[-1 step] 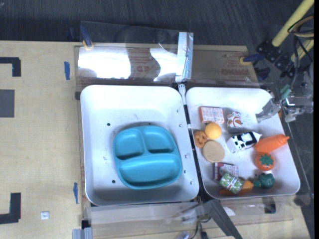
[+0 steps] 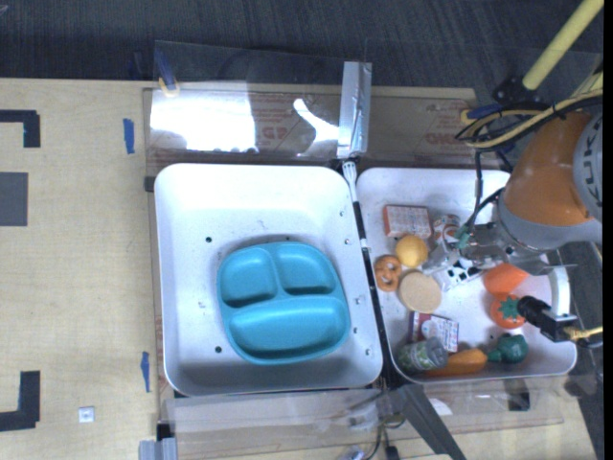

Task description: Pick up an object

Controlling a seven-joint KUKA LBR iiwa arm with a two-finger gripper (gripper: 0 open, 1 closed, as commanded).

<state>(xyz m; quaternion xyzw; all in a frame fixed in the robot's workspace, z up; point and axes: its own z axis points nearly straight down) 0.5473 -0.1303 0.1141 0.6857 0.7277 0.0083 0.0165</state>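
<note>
The right bin (image 2: pixel 556 357) holds several small toy items. A yellow lemon (image 2: pixel 412 250) lies beside a small orange pumpkin-like piece (image 2: pixel 387 271) and a tan round disc (image 2: pixel 420 291). An orange-red packet (image 2: pixel 406 220) lies at the back. An orange ball (image 2: pixel 505 279) and a red tomato (image 2: pixel 509 313) sit to the right. Along the front wall lie a carrot (image 2: pixel 466 359), a green piece (image 2: pixel 510 349) and a clear bag (image 2: pixel 422 355). My gripper (image 2: pixel 466 250) hangs low over the bin's middle, just right of the lemon and above a black-and-white piece (image 2: pixel 461 274).
The left bin (image 2: pixel 192 209) holds a blue divided tray (image 2: pixel 283 300). A clear plastic panel (image 2: pixel 249 113) stands behind the bins. The grey arm with its orange band (image 2: pixel 546 180) covers the right bin's back right corner. Yellow and black cables (image 2: pixel 498 123) trail behind it.
</note>
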